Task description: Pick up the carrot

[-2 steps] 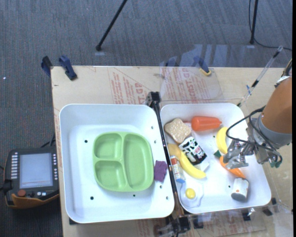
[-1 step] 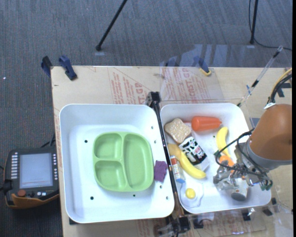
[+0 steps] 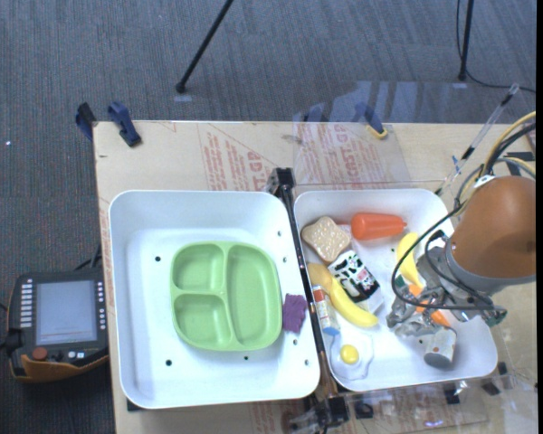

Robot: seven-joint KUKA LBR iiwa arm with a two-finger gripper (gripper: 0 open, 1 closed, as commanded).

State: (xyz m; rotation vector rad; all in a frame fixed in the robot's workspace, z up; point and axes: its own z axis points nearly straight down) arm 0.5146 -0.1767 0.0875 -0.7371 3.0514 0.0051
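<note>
The carrot (image 3: 377,225), a stubby orange piece, lies at the back of the right bin (image 3: 394,197), just right of a bread slice (image 3: 326,237). My gripper (image 3: 416,319) is low in the front right part of that bin, under the arm's orange band (image 3: 498,229). It is well in front of the carrot and to its right, not touching it. A small orange bit (image 3: 433,314) shows beside the gripper, and I cannot make out what it is.
The right bin also holds a milk carton (image 3: 356,275), a banana (image 3: 346,303), a fried egg (image 3: 350,354), a yellow piece (image 3: 407,250) and a grey object (image 3: 439,351). In the left bin (image 3: 136,242) are a green divided plate (image 3: 226,295) and purple grapes (image 3: 294,313).
</note>
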